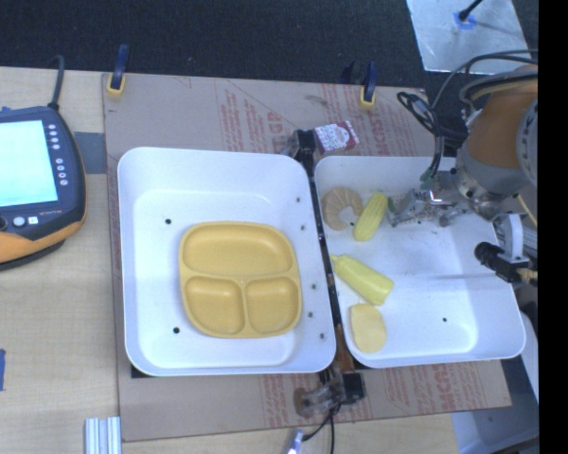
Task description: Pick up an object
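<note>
Right now the end effector [418,206] hangs low in the right bin [473,343], finger state unclear, small corn piece [370,217] just left of it, long axis running roughly top-to-bottom, slightly tilted.

The grey robot arm with its orange band [505,121] comes in from the right edge of the camera view and bends downward, its wrist turned toward the left. The metal 2-finger hand [418,208] sits at the end of it, low and stretched out sideways, pointing left. Dark cables loop over the top of the wrist. The hand's tip is too small and cluttered to read clearly.
</note>
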You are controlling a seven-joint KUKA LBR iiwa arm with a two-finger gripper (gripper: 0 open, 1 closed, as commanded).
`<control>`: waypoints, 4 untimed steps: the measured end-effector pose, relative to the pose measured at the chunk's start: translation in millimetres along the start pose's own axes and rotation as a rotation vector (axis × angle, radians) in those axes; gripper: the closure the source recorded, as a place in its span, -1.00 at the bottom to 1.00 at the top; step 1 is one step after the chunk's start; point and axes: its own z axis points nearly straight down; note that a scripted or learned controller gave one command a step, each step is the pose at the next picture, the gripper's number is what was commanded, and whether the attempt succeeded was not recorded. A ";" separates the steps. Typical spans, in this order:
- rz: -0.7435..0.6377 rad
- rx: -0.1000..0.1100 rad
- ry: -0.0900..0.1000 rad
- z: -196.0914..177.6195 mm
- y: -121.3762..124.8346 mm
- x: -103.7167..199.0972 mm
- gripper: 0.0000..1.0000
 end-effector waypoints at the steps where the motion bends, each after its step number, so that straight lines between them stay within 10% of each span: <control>1: -0.006 0.001 0.000 -0.6 30.5 74.4 -1.00; 3: -0.002 0.002 -0.008 -1.5 29.5 92.0 -1.00; 4: -0.006 0.004 -0.005 -11.9 30.0 93.8 1.00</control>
